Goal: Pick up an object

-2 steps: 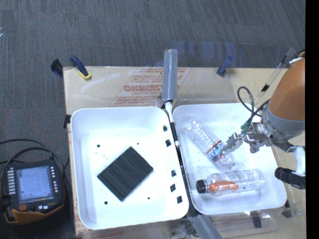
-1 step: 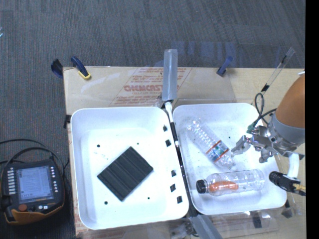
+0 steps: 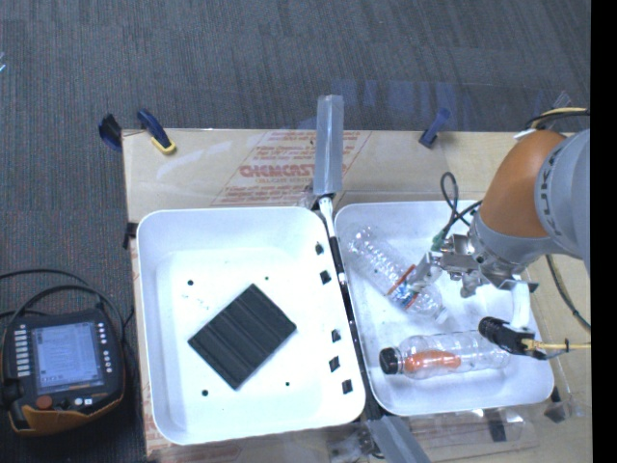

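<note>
Grey arm with orange band (image 3: 525, 196) enters from the right, wrist low over the right shallow white bin (image 3: 540, 379). Two-finger gripper (image 3: 424, 276) sits at the right end of a clear crumpled plastic bottle with a red-and-blue label (image 3: 390, 270), which lies diagonally in the upper left part of that bin; contact looks likely, but whether the bottle is between the fingers cannot be told, nor whether the hand is apart or together. Second clear plastic bottle with a black cap and orange contents (image 3: 443, 355) lies on its side along the near part of the same bin, cap toward the left, apart from the gripper. Left shallow white bin (image 3: 159, 258) holds a flat dark ribbed square pad (image 3: 242, 335), turned diagonally, near its middle. Handheld control pendant with a lit screen (image 3: 63, 363) rests on the dark floor left of the bench. Blue clamps (image 3: 154, 131) grip the wooden board's far edge.
</note>
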Available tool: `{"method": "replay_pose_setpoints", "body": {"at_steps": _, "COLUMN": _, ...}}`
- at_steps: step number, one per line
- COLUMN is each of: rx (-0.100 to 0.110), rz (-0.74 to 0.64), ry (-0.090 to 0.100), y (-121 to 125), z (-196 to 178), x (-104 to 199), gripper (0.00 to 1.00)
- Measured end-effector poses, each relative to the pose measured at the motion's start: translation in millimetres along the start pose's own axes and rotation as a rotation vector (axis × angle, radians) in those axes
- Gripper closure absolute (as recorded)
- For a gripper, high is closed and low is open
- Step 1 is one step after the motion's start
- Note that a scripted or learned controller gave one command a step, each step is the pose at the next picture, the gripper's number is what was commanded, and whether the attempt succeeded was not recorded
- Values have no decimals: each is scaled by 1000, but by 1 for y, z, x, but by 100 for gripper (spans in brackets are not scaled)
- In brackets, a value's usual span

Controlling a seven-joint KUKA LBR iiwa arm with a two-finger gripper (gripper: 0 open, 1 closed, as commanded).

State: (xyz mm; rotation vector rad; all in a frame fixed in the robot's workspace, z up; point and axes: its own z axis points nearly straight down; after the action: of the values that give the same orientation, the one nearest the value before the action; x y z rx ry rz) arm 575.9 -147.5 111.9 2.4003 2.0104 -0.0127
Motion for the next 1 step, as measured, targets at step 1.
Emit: {"method": "replay_pose_setpoints", "body": {"at_steps": 1, "rx": -6, "rz": -73, "ry": -16, "y": 2, "z": 5, "x": 7, "gripper": 0}}
